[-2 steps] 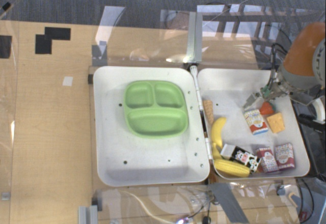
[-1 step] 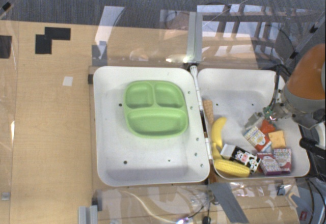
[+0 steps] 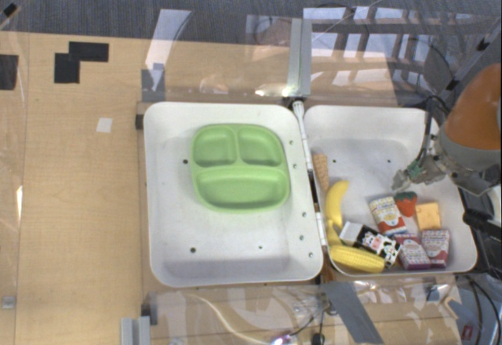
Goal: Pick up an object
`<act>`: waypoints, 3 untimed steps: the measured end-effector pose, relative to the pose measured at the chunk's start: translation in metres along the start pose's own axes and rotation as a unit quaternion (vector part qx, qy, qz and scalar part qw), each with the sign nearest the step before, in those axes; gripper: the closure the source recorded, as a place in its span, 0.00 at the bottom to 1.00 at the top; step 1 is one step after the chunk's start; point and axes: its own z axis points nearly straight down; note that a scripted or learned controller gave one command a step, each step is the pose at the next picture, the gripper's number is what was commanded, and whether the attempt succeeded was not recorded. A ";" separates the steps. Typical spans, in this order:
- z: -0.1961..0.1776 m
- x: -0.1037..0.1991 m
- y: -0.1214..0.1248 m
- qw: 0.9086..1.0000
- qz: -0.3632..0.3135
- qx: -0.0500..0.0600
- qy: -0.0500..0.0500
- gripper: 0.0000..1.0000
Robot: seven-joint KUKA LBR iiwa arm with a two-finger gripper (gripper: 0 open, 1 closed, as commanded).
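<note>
**Gripper low in the right bin, above the packed toys**

The gripper [image 3: 414, 172] hangs low in the right bin [image 3: 361, 128], at its right side, and I cannot tell if it is apart or together, because it is small and blurred here. Nothing is seen held in it. Just below it lies a small red object [image 3: 405, 201], with a small carton [image 3: 385, 213] to the left and a yellow block [image 3: 428, 216] to the right. Further out are two pink boxes [image 3: 424, 249], a black-and-white carton [image 3: 369, 239], a banana [image 3: 336, 204] and a corn cob [image 3: 357, 259]. The left bin [image 3: 169, 202] carries a green divided tray [image 3: 238, 167].

The objects lie close, some touching, so in my judgement the gripper may come down on an edge between two, push them aside and close on nothing. The bin wall is also near.

The arm [image 3: 474, 112] is cut off at the right edge. What the red object is, I cannot say.
</note>
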 end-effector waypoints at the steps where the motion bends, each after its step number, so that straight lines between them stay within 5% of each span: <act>1: 0.000 0.000 0.000 1.000 0.000 0.000 0.000 0.00; 2: 0.011 -0.001 0.028 1.000 -0.016 -0.002 -0.004 0.00; 3: 0.010 0.047 0.005 0.999 -0.036 -0.004 -0.005 0.00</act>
